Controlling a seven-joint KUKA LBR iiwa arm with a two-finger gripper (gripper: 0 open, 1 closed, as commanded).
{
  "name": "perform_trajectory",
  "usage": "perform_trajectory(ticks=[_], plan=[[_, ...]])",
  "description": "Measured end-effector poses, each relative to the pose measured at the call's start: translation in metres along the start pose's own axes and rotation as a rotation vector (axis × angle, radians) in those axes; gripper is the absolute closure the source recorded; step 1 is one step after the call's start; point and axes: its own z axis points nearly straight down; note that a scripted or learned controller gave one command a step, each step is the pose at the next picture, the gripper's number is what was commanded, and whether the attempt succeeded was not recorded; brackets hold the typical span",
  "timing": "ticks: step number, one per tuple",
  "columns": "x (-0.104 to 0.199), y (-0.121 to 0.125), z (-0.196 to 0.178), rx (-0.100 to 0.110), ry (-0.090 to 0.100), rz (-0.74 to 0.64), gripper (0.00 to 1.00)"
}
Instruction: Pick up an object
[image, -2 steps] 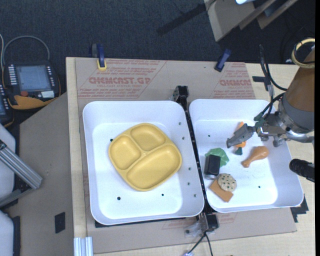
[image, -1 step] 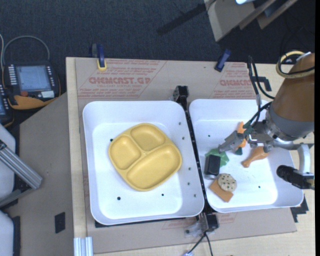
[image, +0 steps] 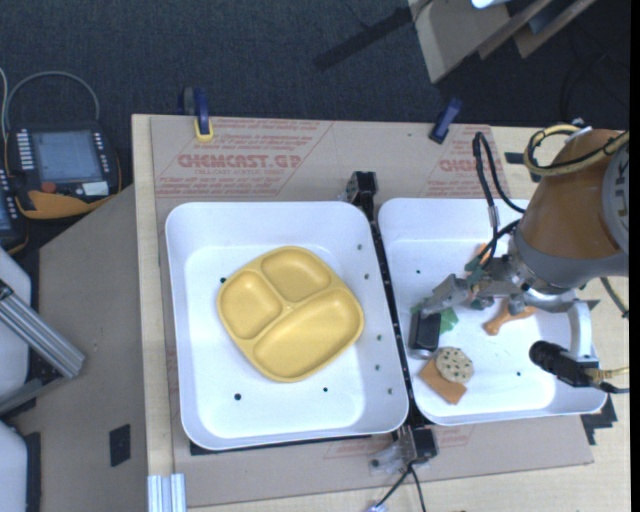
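My gripper hangs low over the left part of the right bin, close to its left wall. A small green item lies right beside the gripper, partly hidden by it. Just below sits a round chocolate-chip cookie, resting on a flat tan-orange slab. An orange carrot-like piece lies to the right, under the wrist. The grey arm with its orange band covers the bin's upper right part.
The left bin holds a yellow three-compartment plate. A black ridge separates the two bins. A black cable fitting juts over the right bin's lower right. Cables run along the arm.
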Motion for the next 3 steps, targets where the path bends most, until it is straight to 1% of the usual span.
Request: perform_trajectory(ticks=[1,2,3], plan=[[-0.007,-0.002,0.062,0.001,-0.001,0.002,0.0],[-0.007,0.0,0.049,-0.006,-0.002,0.001,1.0],[-0.006,0.003,0.007,-0.014,-0.004,-0.001,1.0]])
